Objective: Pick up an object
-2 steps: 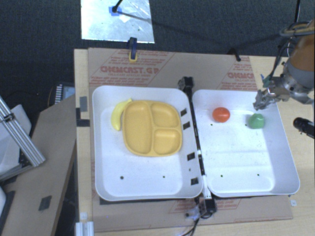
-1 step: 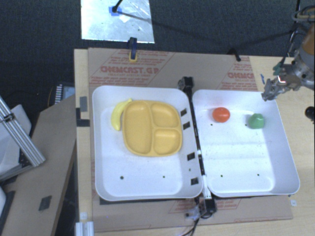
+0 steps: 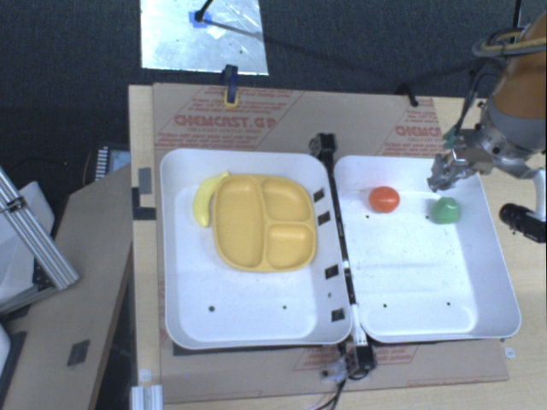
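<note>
In the right bin (image 3: 427, 314) lie an orange-red round object (image 3: 384, 199) at the far left part and a green round object (image 3: 444, 210) to its right. My gripper (image 3: 444, 176) hangs over the bin's far right area, just above and behind the green object. Nothing shows between its fingers. A yellow divided tray (image 3: 262, 222) sits in the left bin (image 3: 248, 323), with a yellow banana (image 3: 203, 198) tucked along the tray's left edge.
A black divider with clips (image 3: 335, 229) runs between the two bins. Cardboard (image 3: 256, 118) lies under both. A shiny metal sheet (image 3: 203, 22) lies beyond the bench. A black part of the arm (image 3: 521, 220) juts over the right bin's right rim.
</note>
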